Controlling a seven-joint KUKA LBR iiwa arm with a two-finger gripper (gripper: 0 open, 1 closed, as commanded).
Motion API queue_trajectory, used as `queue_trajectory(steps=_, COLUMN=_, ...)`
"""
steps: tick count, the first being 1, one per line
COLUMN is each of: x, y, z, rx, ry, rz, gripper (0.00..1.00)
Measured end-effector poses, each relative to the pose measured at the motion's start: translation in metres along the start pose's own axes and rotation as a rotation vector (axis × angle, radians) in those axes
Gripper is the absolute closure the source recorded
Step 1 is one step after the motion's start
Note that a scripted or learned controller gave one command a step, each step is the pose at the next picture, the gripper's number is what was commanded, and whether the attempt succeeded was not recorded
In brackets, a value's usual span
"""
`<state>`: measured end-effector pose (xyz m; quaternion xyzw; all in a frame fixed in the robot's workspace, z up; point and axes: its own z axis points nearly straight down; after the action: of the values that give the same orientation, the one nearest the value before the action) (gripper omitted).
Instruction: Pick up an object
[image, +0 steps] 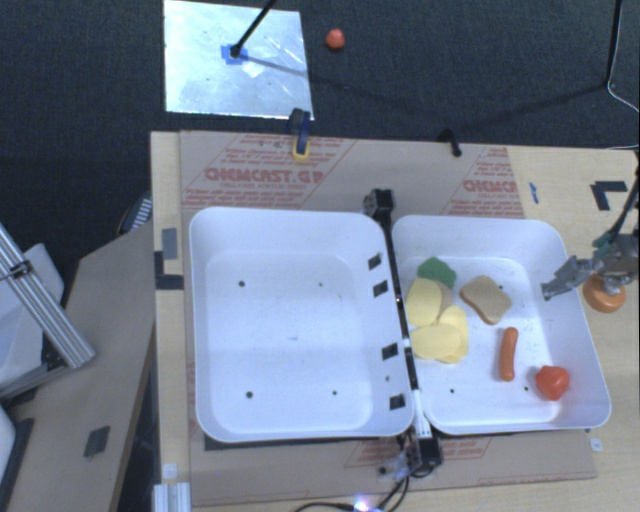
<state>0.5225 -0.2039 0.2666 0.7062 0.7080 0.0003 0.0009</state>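
The right bin (535, 236) holds several toy foods. A green piece (437, 270) lies near its back left, with yellow pieces (437, 318) just in front of it. A tan bread slice (486, 298) sits mid-bin. An orange-red sausage (508, 354) lies upright in the picture beside a red tomato-like piece (552, 381) at the front right. My gripper (562, 279) reaches in from the right edge, above the bin's right rim, with nothing seen between its tips. The orange band of the arm shows just behind it.
The left bin (215, 232) stands beside the right one, joined by a dark hinge strip (392, 320). Both rest on a cardboard sheet (270, 170). A metal plate (235, 60) and a small orange ball (335, 39) lie on the dark floor behind.
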Motion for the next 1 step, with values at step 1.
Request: queue_trajectory(steps=1, x=-0.0001, y=0.0081, z=0.1428, rx=0.003, ry=0.006, rz=-0.002, gripper=0.00)
